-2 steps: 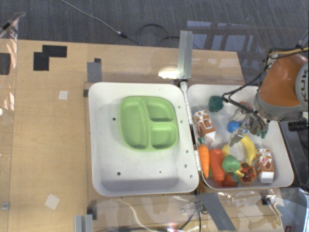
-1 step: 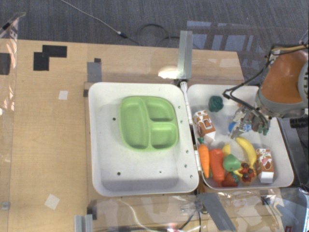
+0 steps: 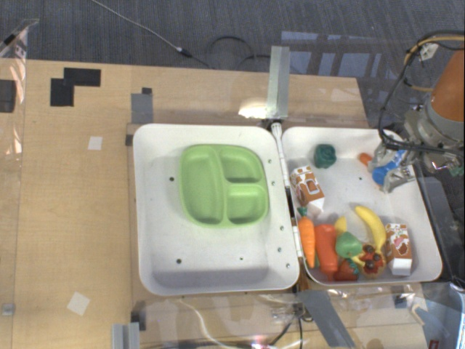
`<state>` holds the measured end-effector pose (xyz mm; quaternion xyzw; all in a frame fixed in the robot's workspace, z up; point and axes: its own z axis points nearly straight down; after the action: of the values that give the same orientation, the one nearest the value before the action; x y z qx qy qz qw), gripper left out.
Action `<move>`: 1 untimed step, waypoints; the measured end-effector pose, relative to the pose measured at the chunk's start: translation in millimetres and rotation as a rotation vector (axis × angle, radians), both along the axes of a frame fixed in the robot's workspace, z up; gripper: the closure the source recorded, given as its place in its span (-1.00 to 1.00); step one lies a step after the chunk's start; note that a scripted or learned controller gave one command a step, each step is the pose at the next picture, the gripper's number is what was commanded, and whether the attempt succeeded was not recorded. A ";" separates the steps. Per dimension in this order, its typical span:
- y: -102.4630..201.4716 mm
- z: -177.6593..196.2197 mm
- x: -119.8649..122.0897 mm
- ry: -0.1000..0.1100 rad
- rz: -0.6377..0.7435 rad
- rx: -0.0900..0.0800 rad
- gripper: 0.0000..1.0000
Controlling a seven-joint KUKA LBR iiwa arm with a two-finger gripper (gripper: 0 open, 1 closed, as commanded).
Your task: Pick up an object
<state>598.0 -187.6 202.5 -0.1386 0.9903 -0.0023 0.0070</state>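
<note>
— So, where is the gripper (image 3: 392, 171) sitting?

— It is hanging over the far right part of the right bin (image 3: 433, 247), with the arm (image 3: 445, 107) reaching in from the right. Its blue fingers (image 3: 383, 171) are pointing down toward the bin floor, and I cannot tell whether they are spread or closed; nothing is showing between them.

— And the things to pick?

— They are all lying in that right bin. The banana (image 3: 373, 226) is lying with its long axis running from far left to near right, its curve bulging rightward. The carrot (image 3: 307, 241) is lying along the bin's left wall, pointing near to far. One small carton (image 3: 308, 187) is lying farther along that wall, another carton (image 3: 398, 247) is lying in the near right corner. A dark green lump (image 3: 325, 155) is sitting near the far wall.

— And the left bin (image 3: 161, 267)?

— It is holding a green divided plate (image 3: 222, 185).
</note>
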 end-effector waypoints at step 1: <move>-16.1 -103.4 -6.8 0.002 0.466 -0.005 1.00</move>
<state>591.2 -203.7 99.1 -0.3633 0.9316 -0.0031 0.0060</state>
